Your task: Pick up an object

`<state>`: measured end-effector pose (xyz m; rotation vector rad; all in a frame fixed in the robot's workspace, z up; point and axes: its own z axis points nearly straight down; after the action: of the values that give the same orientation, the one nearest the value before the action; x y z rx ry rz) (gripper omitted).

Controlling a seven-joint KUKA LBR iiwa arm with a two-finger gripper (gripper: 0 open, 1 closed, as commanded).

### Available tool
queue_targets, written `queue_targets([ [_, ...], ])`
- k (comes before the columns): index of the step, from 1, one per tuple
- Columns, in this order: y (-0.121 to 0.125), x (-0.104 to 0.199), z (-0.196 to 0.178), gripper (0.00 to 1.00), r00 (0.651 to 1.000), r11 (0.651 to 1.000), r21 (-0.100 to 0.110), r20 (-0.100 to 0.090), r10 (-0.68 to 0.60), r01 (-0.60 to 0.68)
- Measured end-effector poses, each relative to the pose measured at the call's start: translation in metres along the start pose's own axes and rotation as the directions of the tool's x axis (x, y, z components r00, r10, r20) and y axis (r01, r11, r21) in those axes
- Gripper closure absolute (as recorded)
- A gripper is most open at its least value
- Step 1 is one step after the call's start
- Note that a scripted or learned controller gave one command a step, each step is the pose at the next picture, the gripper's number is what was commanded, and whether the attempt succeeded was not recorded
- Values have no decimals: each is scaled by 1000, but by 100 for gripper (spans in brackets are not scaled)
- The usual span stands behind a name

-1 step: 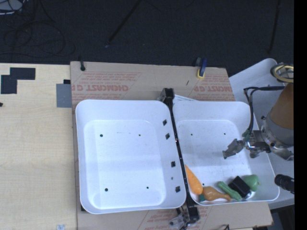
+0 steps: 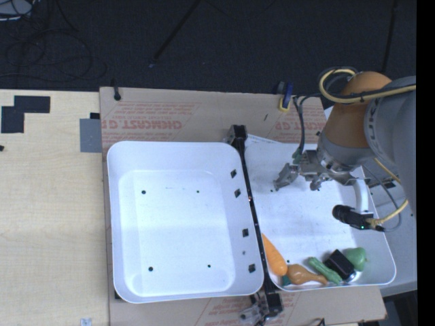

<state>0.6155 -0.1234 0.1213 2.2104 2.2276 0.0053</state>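
**Jaws hanging over the right bin, nothing between them**

The jaws [image 2: 299,178] sit above the upper part of the right bin [image 2: 285,212], and from my screen I see the two fingers spread apart, one reaching out toward the left at roughly the middle divider, the other nearer the wrist. Nothing lies between them; only the white floor of the bin shows beneath. The grey arm [image 2: 387,131] comes in from the right edge, its orange band [image 2: 357,114] just above the wrist, with yellow and black cables looping around it.

The things I could pick are all gathered in the near corner of the right bin, well apart from the jaws. An orange carrot-shaped piece [image 2: 273,254] lies slanted against the divider. Just beside it is a smaller tan-orange piece [image 2: 302,274], then a long green item [image 2: 324,270], a black block [image 2: 339,263] resting on or against it, and a rounded green object [image 2: 355,256] at the far right of the cluster. They touch or overlap; I cannot tell exactly which rests on which.

The left bin [image 2: 119,216] shows its bare white floor with a few dark dots. Both bins sit on a cardboard sheet [image 2: 177,117] laid on the pale wooden bench [image 2: 47,216].
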Motion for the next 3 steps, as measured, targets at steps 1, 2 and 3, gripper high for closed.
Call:
queue_targets([
  [1,33,14,-176,0,1000,1000,-14,3,3,-3],
  [2,31,3,-349,0,1000,1000,-12,5,4,-4],
  [3,13,-33,-422,0,1000,1000,-1,3,10,-10],
])
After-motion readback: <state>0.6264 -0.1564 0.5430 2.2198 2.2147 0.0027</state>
